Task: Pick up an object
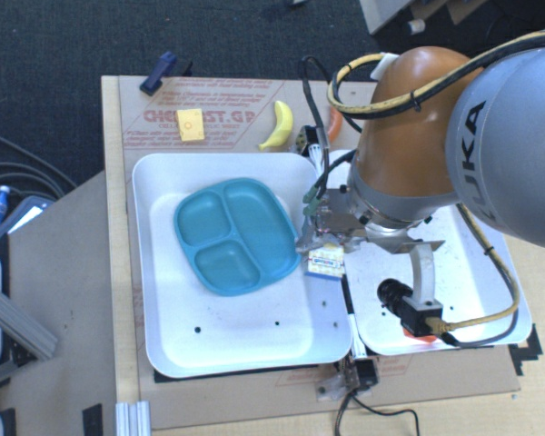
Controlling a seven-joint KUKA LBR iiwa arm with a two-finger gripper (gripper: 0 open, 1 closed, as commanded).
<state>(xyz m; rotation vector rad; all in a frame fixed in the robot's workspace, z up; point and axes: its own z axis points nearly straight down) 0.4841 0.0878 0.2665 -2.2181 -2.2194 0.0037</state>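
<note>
A blue three-compartment plate (234, 234) lies in the left bin (163, 316). My gripper (316, 227) hangs low over the divide between the two bins, just off the plate's right rim. Directly below it shows a small white, blue and yellow box (325, 262) at the left bin's right wall; whether the gripper touches it is unclear. The grey and orange arm (418, 143) hides most of the right bin (490, 289). A small red-orange object (420, 333) peeks out near that bin's front edge.
On the cardboard behind the bins lie a yellow banana (278, 125), a yellow square tag (191, 126) and a dark blue clip (158, 74). A black cable (311, 98) runs down toward the gripper. Cables and gear sit at the far left of the bench.
</note>
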